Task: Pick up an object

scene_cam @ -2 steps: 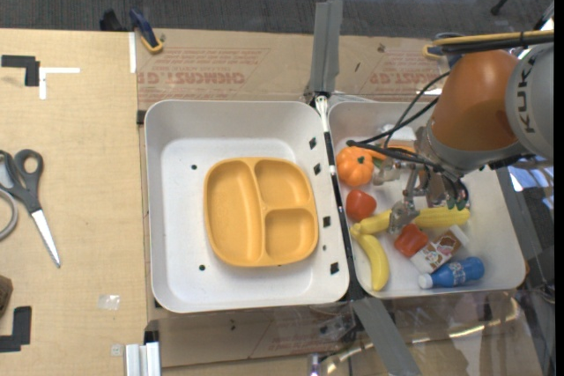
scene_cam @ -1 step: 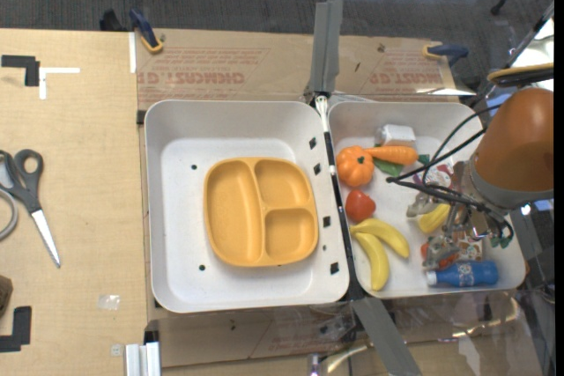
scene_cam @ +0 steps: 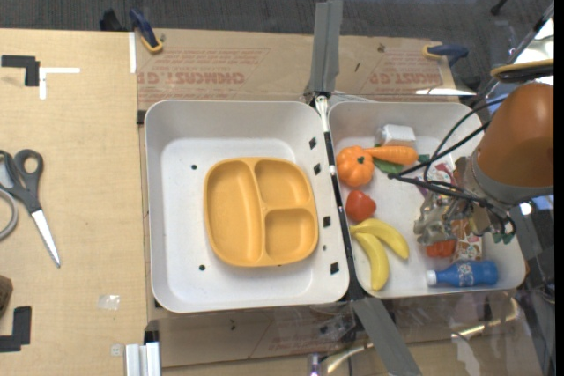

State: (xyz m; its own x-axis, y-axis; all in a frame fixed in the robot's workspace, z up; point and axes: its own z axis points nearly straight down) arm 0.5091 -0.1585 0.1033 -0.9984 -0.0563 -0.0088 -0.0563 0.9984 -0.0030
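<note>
Reaching in from three o'clock, the arm (scene_cam: pixel 520 141) hangs its claw (scene_cam: pixel 438 220) low in the right bin (scene_cam: pixel 397 112), likely to take one of the toys heaped there; whether it is clenched or released I cannot tell. Candidates lie close: a bottle (scene_cam: pixel 463 276) at five o'clock of the claw, a banana (scene_cam: pixel 379 246) at nine, a tomato (scene_cam: pixel 359 205) and orange (scene_cam: pixel 354 165) towards ten. At nine o'clock across the worktop, the left bin (scene_cam: pixel 167 216) holds a tray (scene_cam: pixel 261 211).

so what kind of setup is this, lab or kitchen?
Likely a robotics lab bench, not a kitchen: two white bins on taped-down cardboard, toy food like a banana and orange pumpkin, and scissors lying on the worktop.
</note>
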